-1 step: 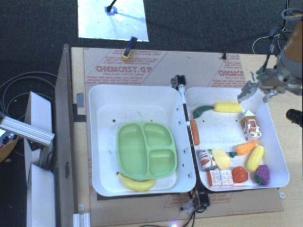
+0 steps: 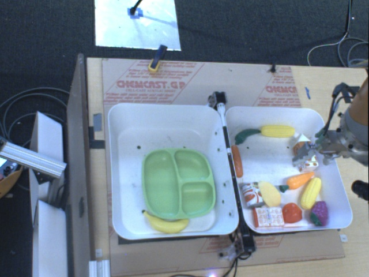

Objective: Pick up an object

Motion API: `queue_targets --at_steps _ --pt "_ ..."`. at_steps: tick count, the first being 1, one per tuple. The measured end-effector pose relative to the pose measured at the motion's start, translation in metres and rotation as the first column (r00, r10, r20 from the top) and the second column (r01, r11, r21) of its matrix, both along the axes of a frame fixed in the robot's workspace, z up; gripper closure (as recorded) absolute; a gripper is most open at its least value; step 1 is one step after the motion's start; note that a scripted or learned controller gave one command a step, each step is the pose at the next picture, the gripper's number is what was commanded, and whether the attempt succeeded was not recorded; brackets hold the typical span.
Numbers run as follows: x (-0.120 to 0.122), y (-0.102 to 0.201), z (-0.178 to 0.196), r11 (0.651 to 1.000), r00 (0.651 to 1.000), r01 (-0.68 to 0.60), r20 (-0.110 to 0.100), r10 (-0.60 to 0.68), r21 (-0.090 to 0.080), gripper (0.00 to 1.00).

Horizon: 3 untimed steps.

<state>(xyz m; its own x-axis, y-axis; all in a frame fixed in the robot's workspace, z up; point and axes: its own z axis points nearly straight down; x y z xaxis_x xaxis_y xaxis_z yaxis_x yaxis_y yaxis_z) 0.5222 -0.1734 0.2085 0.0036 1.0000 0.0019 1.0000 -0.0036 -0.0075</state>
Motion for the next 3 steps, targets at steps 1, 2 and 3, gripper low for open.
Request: queue_targets --at_steps 1,2,3 --pt "-0.038 -0.028 -0.102 1.0 1.0 0.0 0.007 0.0 -0.006 0.0" --pt "0.085 0.025 -0.022 1.0 1.0 -0.018 0.026 0.018 -0.005 0.0" --pt "0.078 -0.015 -0.101 1.0 0.999 -0.01 0.031 0.011 -0.009 0.0"
